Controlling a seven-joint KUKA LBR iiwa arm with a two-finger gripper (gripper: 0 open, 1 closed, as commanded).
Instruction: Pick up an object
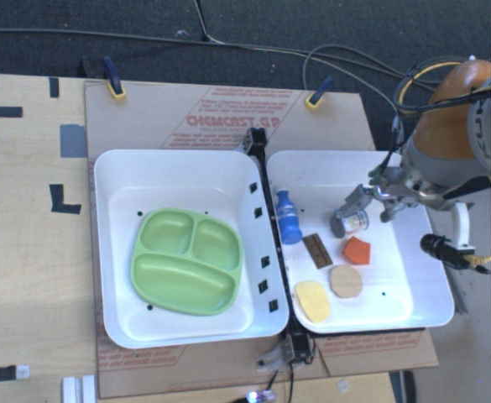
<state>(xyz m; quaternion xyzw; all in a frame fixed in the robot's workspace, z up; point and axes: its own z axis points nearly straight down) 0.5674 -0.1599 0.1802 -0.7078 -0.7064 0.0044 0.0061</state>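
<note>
- Nearest the camera, a pale yellow piece (313, 300) lies at the front edge of the right bin (396, 309), with a tan round disc (345, 281) just beside it.
- Behind the disc sits an orange block (357, 251) (tilted a little), and a brown bar (316, 250) lies to its left.
- A blue bottle (288, 217) rests near the divider.
- My gripper (348, 218) hangs low over a small jar (351, 222); whether my fingers are wide or closed on it, I cannot tell.
- Left bin (111, 191) holds a green divided plate (186, 261).
- Both bins rest on a cardboard sheet (220, 116).
</note>
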